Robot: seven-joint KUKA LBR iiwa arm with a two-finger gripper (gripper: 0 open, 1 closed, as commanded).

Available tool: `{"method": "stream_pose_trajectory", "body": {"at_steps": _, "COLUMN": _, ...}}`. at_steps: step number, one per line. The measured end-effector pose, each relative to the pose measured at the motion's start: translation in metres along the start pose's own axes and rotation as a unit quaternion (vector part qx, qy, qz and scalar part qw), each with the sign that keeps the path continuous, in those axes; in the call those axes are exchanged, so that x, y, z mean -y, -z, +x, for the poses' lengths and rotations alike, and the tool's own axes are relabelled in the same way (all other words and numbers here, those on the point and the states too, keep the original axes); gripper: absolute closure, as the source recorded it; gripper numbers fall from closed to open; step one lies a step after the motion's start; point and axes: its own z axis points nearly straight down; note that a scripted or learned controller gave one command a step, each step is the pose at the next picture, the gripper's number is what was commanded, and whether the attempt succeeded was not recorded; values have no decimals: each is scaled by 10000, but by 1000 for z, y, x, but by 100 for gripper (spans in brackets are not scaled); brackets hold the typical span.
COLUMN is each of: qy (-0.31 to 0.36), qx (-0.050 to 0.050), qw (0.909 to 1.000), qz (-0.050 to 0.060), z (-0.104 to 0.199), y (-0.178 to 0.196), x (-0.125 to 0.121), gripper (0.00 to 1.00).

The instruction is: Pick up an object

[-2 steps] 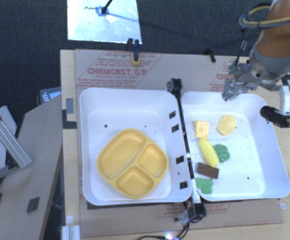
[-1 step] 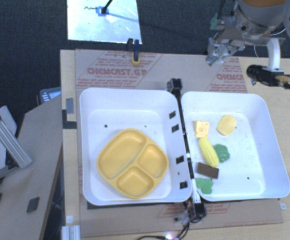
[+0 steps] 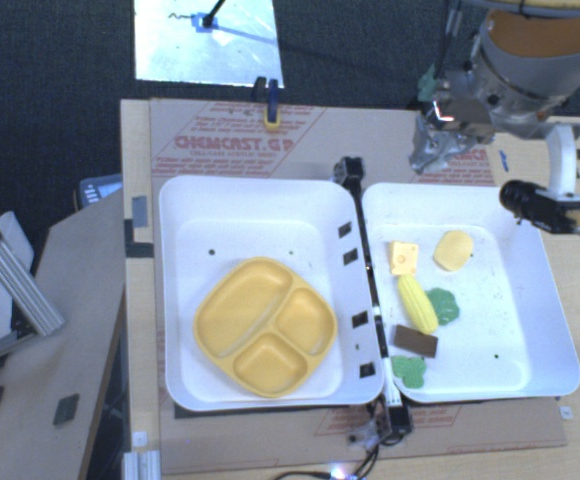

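Corn (image 3: 417, 303) lies mid right bin (image 3: 540, 298), touching cheese (image 3: 403, 258) and broccoli (image 3: 442, 306); your claw (image 3: 436, 148) hangs beyond the bin's far rim, grip state unclear. Crowding could spoil your pinch.

The arm (image 3: 535, 43) was a thick grey cylinder ringed by a wide orange band (image 3: 550, 23), with dark cables looped just above that band. Below the band sat a grey metal wrist block bearing a small red light. The gripper (image 3: 435, 153) under it was pale, shiny metal.
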Motion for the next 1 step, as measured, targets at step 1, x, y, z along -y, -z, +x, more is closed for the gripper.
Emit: {"method": "stream_pose_trajectory", "body": {"at_steps": 1, "qy": 2, "qx": -1, "qw": 10000, "qz": 8, "z": 39, "y": 31, "x": 83, "gripper": 100}}
